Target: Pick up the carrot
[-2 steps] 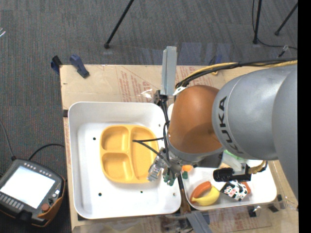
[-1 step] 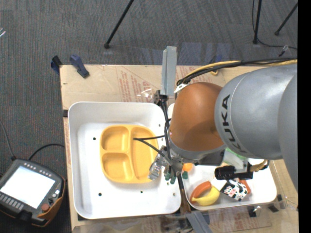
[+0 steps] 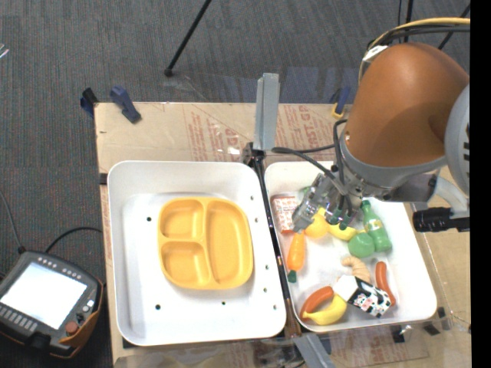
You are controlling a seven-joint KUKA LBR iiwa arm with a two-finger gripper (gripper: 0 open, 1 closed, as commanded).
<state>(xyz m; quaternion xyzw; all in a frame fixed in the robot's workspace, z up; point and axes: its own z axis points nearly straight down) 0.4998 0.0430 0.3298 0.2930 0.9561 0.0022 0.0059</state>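
I see the carrot [image 3: 295, 252] lying in the right bin [image 3: 426, 280], close to its left wall, its orange body running roughly top to bottom in the camera view with a small dark green stub at the lower end. It looks like a short, smooth plastic toy, fat at the top and tapering downward, lying flat on the white floor and not yet lifted.

Just above and to the right of it hangs my gripper [image 3: 326, 209], under the big orange wrist housing. The fingers [image 3: 310, 211] point down and to the left; they look slightly parted with nothing between them, though the metalwork is cluttered and I can't judge the gap closely. Their tips sit over a yellow piece [image 3: 316, 225] that touches the carrot's top end, with a small red packet [image 3: 284, 208] to the left.

I judge this as the approach step: the tool is over the wrong spot, near but not on the target. Next I'd want a short shift down-left in view to centre over the orange body, fingers across its narrow width, then a descent without snagging the bin wall or the banana [image 3: 342, 231] beside it.
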